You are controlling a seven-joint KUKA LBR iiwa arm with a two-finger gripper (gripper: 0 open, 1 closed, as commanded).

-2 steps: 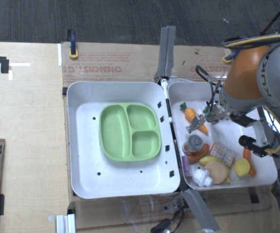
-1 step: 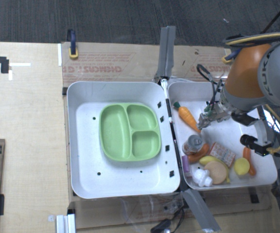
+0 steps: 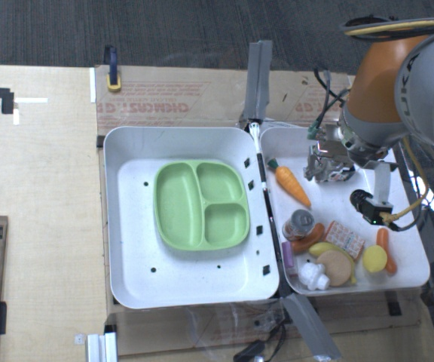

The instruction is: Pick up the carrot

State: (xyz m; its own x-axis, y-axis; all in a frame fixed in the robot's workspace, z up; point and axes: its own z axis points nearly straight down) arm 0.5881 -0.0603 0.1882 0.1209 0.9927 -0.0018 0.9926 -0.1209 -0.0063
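Note:
The carrot [image 3: 293, 186], orange with a small green top, lies at a slant in the back left part of the right bin [image 3: 419, 276]. Its green end points toward the back. My gripper [image 3: 328, 169] hangs low over the same bin, just to the right of the carrot and a short gap away from it. The carrot rests on the bin floor, apart from the gripper. The grey arm with its orange band comes in from the upper right.
A green divided plate [image 3: 201, 204] sits in the left bin [image 3: 115, 202]. Several toy foods crowd the right bin's front: a small can [image 3: 301, 222], a yellow lemon [image 3: 374, 259], a pink box [image 3: 344, 238] and an orange-red piece [image 3: 385, 242]. A metal divider [image 3: 258, 89] stands between the bins.

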